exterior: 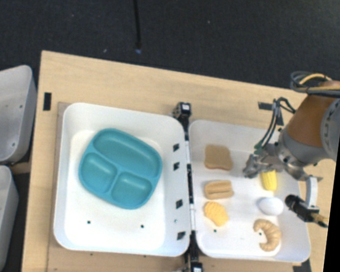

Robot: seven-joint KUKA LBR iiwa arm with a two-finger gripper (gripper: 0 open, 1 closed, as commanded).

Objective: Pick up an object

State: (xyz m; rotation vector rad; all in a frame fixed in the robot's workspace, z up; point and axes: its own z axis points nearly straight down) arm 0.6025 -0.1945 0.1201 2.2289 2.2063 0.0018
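On the bench: two white bins, arm over the right one.
Left bin [59, 223] holds a teal plate [120, 167]; right bin [229, 249] holds toast [218, 158], roll [218, 189], egg [269, 206], croissant [268, 233]. Hand [258, 167] hovers beside a yellow piece [268, 179], grip unclear.

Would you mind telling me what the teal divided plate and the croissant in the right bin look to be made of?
The teal divided plate looks like moulded plastic with a matte, even colour and soft rounded compartment edges. The croissant is probably a plastic or rubber toy: its tan surface looks uniform and smooth, though the view is too coarse to be sure.
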